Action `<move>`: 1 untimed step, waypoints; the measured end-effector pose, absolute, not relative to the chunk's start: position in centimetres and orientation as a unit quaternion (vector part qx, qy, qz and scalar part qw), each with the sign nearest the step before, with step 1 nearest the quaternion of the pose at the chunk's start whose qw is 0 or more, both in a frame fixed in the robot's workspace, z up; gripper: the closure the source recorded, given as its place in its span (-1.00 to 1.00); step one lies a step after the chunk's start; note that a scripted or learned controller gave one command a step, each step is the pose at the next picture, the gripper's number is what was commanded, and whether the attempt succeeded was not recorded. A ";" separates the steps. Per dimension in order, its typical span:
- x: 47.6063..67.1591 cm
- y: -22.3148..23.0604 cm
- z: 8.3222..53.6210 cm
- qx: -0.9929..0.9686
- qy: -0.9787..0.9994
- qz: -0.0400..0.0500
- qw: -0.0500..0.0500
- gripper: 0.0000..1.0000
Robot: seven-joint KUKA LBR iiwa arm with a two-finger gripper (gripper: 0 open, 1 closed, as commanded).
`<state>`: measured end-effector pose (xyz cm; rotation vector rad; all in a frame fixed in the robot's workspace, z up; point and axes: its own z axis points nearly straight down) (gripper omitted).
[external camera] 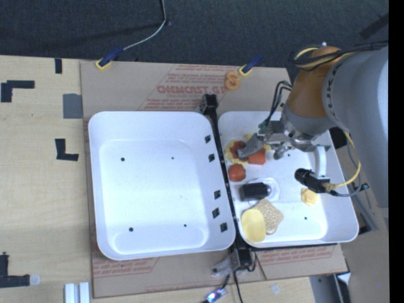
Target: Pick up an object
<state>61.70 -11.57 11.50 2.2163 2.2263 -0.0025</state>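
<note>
On your left the left bin (151, 182) sits on the worktop (38, 188). In the right bin (334, 226) you see a red ball (237, 172), a black block (254, 190), a yellow disc (254, 226) touching a tan cracker (270, 214), and a yellow piece (309, 197). The gripper (252, 147) hangs low over red-orange items (257, 158); you cannot tell its opening or any hold.

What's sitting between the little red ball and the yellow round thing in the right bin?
In the camera view, a black block lies between the red ball and the yellow disc, on the right bin's white floor.
</note>
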 end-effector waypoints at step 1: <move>66.3 -9.6 8.2 0.706 0.708 -0.003 -0.002 -1.00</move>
